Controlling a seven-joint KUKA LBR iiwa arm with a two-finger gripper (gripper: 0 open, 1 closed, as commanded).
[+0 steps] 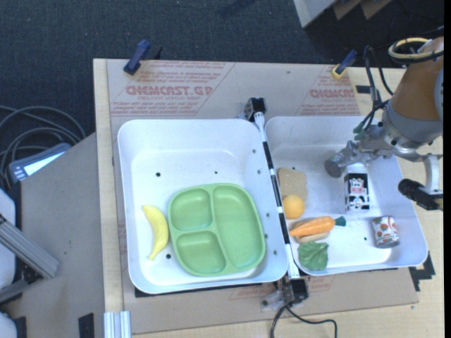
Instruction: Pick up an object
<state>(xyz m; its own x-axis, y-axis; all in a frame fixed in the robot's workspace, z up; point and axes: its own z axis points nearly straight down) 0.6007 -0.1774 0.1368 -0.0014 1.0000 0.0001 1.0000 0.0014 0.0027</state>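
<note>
Claw [356,166] low in the right bin [338,129], just above the small milk carton [357,191]; finger gap unreadable from here. Carton lies apart from its neighbours, likely the easiest pick. Close by: soda can [385,231], carrot [312,227], orange [293,206], bread slice [292,183], leafy green [314,254]. Left bin [183,143]: green divided tray [213,228], banana [157,229].

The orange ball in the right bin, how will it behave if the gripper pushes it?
The orange ball looks round, so it would probably roll. It sits against the bread slice and near the carrot, which may stop it. Its smooth surface may be slippery.
</note>
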